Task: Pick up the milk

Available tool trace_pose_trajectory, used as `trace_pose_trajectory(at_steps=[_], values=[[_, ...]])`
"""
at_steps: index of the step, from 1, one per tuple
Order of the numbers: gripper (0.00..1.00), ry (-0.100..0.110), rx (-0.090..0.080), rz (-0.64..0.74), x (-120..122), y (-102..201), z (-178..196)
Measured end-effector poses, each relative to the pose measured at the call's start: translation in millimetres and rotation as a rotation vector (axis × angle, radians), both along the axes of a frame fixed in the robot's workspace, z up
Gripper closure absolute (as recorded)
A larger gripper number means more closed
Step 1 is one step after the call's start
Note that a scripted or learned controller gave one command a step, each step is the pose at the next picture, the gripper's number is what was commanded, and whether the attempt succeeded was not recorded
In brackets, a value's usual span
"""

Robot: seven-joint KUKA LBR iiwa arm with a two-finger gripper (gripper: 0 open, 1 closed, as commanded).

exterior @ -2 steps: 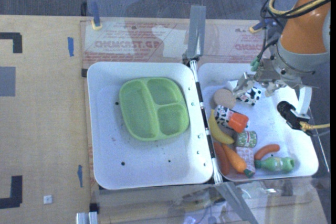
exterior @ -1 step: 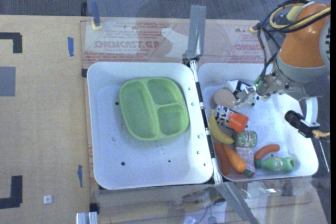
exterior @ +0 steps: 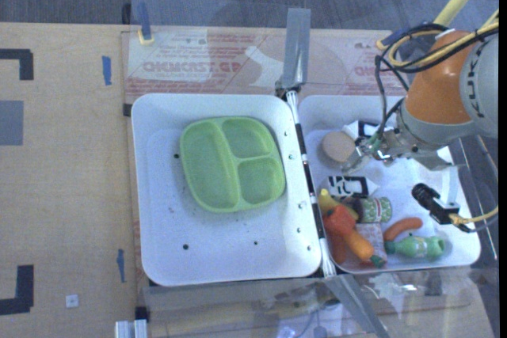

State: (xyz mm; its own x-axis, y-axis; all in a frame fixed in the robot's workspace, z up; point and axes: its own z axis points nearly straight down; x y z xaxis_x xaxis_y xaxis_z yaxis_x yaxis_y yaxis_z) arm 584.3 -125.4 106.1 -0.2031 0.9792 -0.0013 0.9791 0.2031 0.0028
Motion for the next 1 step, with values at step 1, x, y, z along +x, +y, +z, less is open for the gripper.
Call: trace_pose_trajectory(at_steps=[1], values=[[1.0, 0.003, 0.0, -0.002, -0.9, 0.0, 7.6]])
